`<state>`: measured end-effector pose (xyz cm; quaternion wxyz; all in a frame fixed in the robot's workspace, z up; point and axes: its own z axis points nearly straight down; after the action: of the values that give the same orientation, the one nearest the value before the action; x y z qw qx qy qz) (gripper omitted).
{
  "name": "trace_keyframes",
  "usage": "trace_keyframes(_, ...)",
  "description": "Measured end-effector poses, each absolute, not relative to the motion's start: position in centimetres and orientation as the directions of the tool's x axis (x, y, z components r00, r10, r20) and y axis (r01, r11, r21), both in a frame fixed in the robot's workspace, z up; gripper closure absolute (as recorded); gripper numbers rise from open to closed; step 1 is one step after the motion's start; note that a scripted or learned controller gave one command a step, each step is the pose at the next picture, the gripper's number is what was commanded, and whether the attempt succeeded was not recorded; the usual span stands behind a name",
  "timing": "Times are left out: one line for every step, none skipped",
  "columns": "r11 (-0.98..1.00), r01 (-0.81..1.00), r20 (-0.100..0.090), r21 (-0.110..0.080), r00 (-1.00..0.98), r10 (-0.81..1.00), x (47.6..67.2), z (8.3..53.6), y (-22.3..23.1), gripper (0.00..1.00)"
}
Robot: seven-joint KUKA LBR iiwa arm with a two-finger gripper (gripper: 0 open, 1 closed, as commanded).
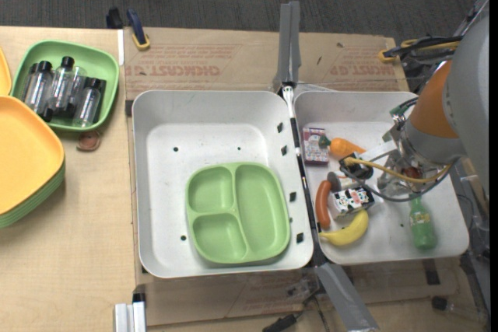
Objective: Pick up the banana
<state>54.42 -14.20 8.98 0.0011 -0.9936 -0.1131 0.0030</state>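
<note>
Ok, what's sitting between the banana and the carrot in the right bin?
The camera view shows a small black-and-white patterned block lying between them, close against the banana; the carrot is farther up.

The pale wooden surface is carrying a brown cardboard sheet from its centre out toward three o'clock. The left bin and the right bin are sitting side by side on that sheet. At nine o'clock a stack of orange plates is lying at the edge, and a green dish is resting just beside it at ten o'clock.
</note>
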Motion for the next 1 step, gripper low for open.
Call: trace_keyframes(-0.953,0.304,-0.003,-0.002,0.953,0.304,53.53,11.93,-19.07,1.00)
